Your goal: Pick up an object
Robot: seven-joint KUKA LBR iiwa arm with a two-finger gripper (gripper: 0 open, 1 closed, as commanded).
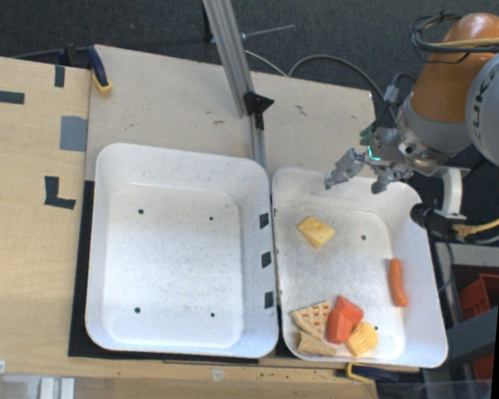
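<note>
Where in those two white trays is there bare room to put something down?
The left tray has bare floor from wall to wall. In the right tray, there is room between the cheese cube and the carrot. Its near corner is crowded: waffle, red block, yellow piece.

We see the bench (179, 113) bearing two white bins: right bin (420, 254) below the gripper (359, 178), left bin (107, 224) well left.

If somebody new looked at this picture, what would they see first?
Probably the big grey robot arm with its orange band at the top right, its gripper hanging with jaws apart over the far edge of the right bin. Next come the bright toy foods in that bin: a yellow cheese wedge near the middle, an orange carrot at the right, and a pile at the near edge.
</note>
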